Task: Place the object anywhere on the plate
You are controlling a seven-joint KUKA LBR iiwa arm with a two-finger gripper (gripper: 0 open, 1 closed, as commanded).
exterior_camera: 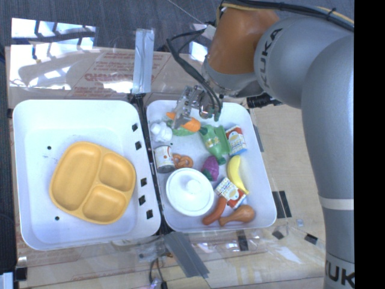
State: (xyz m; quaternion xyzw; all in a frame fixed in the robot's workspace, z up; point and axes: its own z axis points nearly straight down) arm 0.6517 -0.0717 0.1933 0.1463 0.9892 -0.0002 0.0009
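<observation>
A grey robot arm's metal two-finger pincer [191, 110] hangs low over the far left corner of the right-hand shallow white bin [263, 179], just above a small orange carrot-shaped toy with a green top [187, 126]. Whether the pincer is open, closed or gripping anything cannot be told from this slanted overhead view; its tip blends into the toys beneath it, and nothing is plainly seen between the fingers.

Around that spot lies a crowded heap of play food: a small white crumpled lump [160, 131] to the left, a green pouch-like packet [214, 142] and a small red-and-white labelled can [237, 141] to the right. Nearer the camera sit a silver tin can on its side [163, 159], a brown pretzel [183, 160], a purple rounded piece [210, 168], a yellow banana [236, 174], a round white lidded bowl [189, 191], a small red-and-white carton [227, 189], an orange sausage [214, 211] and a brown drumstick [237, 215].

Across the divider, in the left-hand white bin [30, 125], the yellow three-compartment plastic plate [92, 182] lies bare, well apart from the pincer. By the look of things the task has barely begun: no object has reached the plate, and the pick, the lift across the divider and the release all appear to be left.
</observation>
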